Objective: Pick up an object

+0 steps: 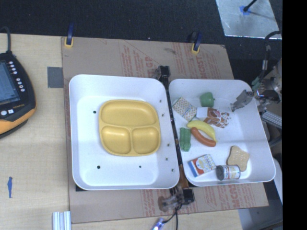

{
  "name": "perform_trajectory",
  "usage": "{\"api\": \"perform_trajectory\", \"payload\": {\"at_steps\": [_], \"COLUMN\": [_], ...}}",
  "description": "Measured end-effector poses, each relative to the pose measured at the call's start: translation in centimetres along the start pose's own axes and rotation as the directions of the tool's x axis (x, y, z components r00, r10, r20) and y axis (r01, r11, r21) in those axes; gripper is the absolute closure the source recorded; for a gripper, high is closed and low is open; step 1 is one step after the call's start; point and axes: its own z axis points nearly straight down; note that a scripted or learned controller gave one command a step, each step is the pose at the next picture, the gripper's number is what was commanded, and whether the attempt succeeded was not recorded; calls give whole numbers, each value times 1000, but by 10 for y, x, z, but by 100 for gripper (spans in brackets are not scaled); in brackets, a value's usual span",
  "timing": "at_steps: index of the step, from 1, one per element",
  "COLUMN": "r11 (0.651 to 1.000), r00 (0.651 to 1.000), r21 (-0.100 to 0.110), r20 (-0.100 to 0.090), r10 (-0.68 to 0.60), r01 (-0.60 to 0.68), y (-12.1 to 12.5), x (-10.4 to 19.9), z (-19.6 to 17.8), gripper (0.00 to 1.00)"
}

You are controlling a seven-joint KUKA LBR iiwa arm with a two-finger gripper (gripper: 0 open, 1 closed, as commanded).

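Camera view, looking down at a slant: two shallow white bins are seen side by side on a sheet of brown cardboard laid on the counter (33, 176). The left bin (86, 171) carries a yellow divided plate (129, 127), set near its middle. The right bin (254, 128) carries the loose objects. A green cube-like piece (207, 99) is seen toward the bin's far edge, with a checkered packet (184, 108) nearer the shared wall. Just beside the packet lies a red-and-white wrapped item (217, 117). A yellow banana (202, 128) and an orange-red sausage (203, 137) lie touching one another near the bin's middle, and a green elongated piece (185, 139) is set beside the shared wall. At the near edge a small red-and-white box (202, 165), a jar lying on its side (228, 172) and a tan bread-shaped piece (238, 157) are found, the jar touching the bread piece.

The hand (241, 101) is seen over the right bin near its far right corner, apart from every object, and nothing is seen between its fingers. Whether it is spread wide or narrow cannot be told.

A black and orange control pendant (12, 97) rests at the counter's left edge. Two clips, one yellow (69, 37) and one orange (195, 43), are fixed at the cardboard's far edge.
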Motion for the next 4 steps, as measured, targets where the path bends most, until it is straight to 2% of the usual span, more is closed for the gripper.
{"api": "perform_trajectory", "payload": {"at_steps": [1, 2, 3, 4], "r11": [1000, 1000, 1000, 1000], "r00": [1000, 1000, 1000, 1000], "r21": [3, -1, 1, 1], "r20": [0, 0, 1, 3], "r10": [-1, 2, -1, -1], "r01": [1, -2, 1, 1], "y": [69, 82, 20, 21], "x": [43, 13, 70, 68], "z": [113, 133, 133, 122], "gripper": [0, 0, 0, 100]}}
